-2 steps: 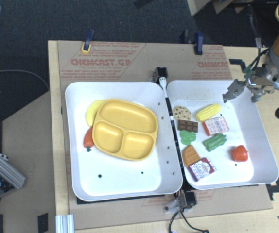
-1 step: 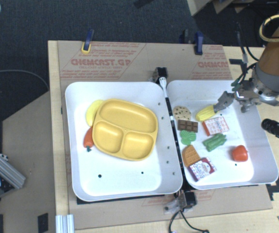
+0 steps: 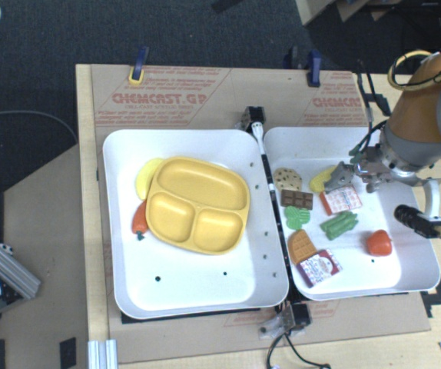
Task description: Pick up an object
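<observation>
Now: gripper (image 3: 342, 177) low in the right bin (image 3: 416, 271), over the yellow toy (image 3: 323, 180) and red-and-white packet (image 3: 343, 199) | can't tell if it is open or holding anything | it is there to pick one toy | tomato (image 3: 379, 243) sits apart.

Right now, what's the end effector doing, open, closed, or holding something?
End effector: cannot be told; it hangs over the right bin near the red-and-white packet.
</observation>
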